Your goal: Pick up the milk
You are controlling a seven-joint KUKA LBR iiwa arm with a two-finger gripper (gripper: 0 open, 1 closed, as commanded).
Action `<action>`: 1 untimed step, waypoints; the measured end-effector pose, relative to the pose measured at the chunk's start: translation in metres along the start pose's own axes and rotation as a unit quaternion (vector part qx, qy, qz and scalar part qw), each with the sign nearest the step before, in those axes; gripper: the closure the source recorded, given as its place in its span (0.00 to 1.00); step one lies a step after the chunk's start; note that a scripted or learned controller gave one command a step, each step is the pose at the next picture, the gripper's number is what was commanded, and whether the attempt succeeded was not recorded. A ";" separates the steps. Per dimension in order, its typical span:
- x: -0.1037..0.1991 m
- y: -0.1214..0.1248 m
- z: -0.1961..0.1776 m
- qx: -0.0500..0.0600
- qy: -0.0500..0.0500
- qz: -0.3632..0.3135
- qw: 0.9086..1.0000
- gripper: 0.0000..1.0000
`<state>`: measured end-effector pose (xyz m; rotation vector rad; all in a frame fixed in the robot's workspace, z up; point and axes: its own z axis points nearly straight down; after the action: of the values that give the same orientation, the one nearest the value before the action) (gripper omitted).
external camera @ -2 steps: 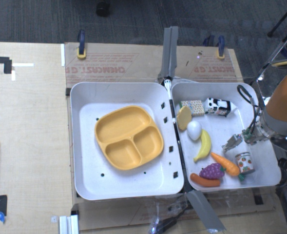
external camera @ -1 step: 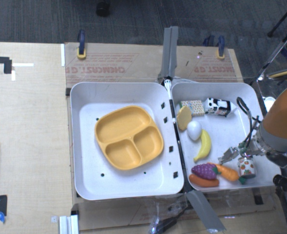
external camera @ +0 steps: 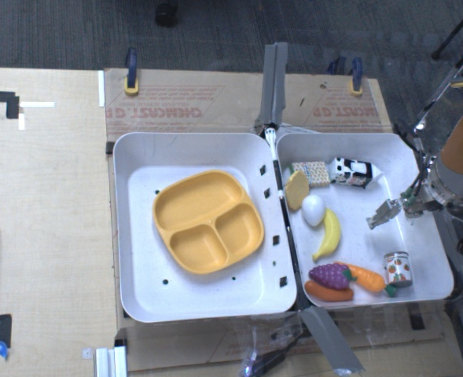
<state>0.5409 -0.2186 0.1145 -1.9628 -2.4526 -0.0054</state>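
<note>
Found the milk (external camera: pixel 350 172), a small cow-patterned carton, lying on its side in the right bin (external camera: pixel 429 210), close to that bin's far wall. Noted a speckled packet (external camera: pixel 314 173) touching or just beside the milk on the view's left, with a bread slice (external camera: pixel 296 188) and an egg (external camera: pixel 314 209) a little beyond that, toward the near side. Placed a banana (external camera: pixel 328 236) nearer the camera than the milk, and grapes (external camera: pixel 331 274), a carrot (external camera: pixel 365 277) and a small can (external camera: pixel 398 269) well apart from the milk, along the near wall. Saw the gripper (external camera: pixel 384 213) hovering near the milk, to its right and toward the camera, holding nothing visible; could not tell whether the claw was open or closed. Judged the approach unfinished. Best done by centring above the milk, turning the wrist to span its narrow width, and descending on the side away from the packet to avoid snagging it.
</note>
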 end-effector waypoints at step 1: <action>-0.019 0.075 0.022 0.000 -0.002 -0.149 0.989 0.00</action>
<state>0.6186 -0.2205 0.0923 -1.5770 -2.7206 -0.0012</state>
